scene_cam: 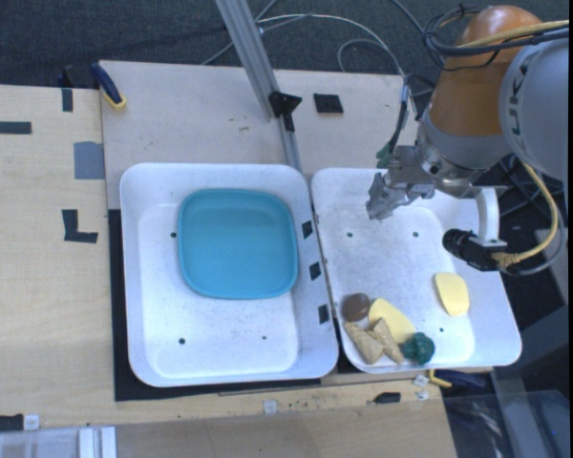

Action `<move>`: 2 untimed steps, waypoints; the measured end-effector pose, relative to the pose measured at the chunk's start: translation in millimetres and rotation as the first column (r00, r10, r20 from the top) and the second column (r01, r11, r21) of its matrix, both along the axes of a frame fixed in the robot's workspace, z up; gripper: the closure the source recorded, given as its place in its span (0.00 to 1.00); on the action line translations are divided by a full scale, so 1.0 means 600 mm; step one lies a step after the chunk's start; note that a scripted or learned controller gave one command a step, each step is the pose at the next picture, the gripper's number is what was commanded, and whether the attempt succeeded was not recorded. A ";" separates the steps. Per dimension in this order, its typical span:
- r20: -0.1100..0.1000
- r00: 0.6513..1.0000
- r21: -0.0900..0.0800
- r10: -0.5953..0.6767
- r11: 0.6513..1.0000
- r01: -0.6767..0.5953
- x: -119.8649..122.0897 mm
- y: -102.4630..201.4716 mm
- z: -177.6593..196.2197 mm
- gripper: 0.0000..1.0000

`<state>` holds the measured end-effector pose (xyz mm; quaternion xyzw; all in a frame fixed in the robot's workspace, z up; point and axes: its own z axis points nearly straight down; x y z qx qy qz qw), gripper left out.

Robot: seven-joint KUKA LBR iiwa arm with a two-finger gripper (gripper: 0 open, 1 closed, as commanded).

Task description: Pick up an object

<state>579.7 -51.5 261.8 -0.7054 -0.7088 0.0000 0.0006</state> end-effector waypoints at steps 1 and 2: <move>0.000 1.000 0.000 0.000 1.000 0.000 0.029 0.086 0.001 1.00; -0.001 1.000 0.000 -0.002 1.000 0.002 0.058 0.148 -0.023 1.00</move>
